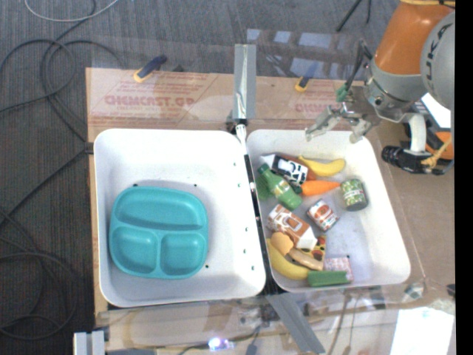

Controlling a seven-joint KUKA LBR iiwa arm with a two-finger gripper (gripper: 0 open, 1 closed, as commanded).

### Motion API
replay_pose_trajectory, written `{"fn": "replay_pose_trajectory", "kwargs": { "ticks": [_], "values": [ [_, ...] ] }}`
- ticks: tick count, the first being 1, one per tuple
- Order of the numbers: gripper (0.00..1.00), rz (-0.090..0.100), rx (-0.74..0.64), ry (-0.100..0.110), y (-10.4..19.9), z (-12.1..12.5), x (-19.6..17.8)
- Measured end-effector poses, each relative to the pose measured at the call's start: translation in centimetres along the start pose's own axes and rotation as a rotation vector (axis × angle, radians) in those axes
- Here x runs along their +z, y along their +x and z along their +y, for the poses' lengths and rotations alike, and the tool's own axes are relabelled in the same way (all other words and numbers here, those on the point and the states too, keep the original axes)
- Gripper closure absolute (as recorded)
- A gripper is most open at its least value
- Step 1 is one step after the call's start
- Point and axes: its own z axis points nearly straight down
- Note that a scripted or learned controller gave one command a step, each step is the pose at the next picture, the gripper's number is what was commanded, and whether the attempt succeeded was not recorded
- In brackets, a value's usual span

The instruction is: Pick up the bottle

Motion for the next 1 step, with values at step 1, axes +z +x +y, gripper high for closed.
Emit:
{"fn": "replay_pose_trajectory", "kwargs": {
  "ticks": [1],
  "values": [
    [0.0,-0.001,-0.209,-0.002,1.92,-2.09,13.55]
  ]
}}
